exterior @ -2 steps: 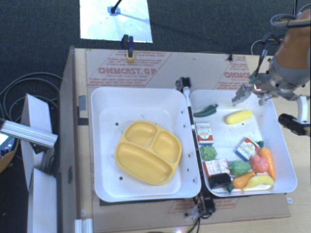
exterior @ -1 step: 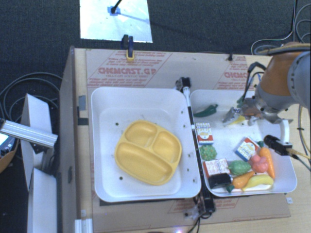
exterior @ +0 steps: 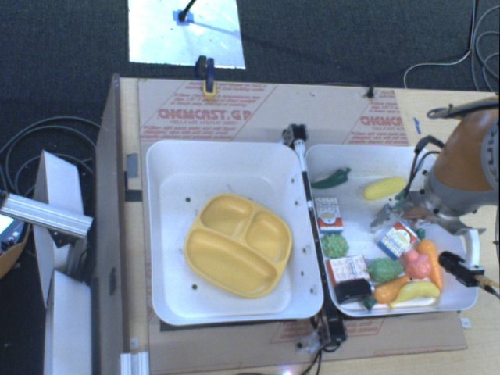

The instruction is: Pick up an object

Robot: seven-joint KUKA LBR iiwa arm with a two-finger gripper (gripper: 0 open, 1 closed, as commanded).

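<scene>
The right bin (exterior: 469, 299) holds a heap of toy food, and the arm (exterior: 469, 166) leans in over its far right side. The claw (exterior: 394, 212) hangs low just above a small blue and red carton (exterior: 396, 239), which seems the likeliest thing to be picked. Whether the claw is released or clenched cannot be told from this angle, and nothing is seen held in it.

The carton lies flat and tilted, with a yellow corn cob (exterior: 384, 187) beyond it, a pink and orange piece (exterior: 420, 260) touching its near right side, and a green broccoli piece (exterior: 383, 269) just in front. A second carton (exterior: 329, 214) lies well to its left, by the wall between the bins.

The blue and red carton looks light and stiff, probably hollow card or plastic, with smooth printed faces that may slip. Its flat sides suit a grip across the narrow width, on the edges away from the crowded near side. Squeezing too hard could dent it. A yellow tray (exterior: 238, 244) sits alone in the left bin (exterior: 168, 209).
</scene>
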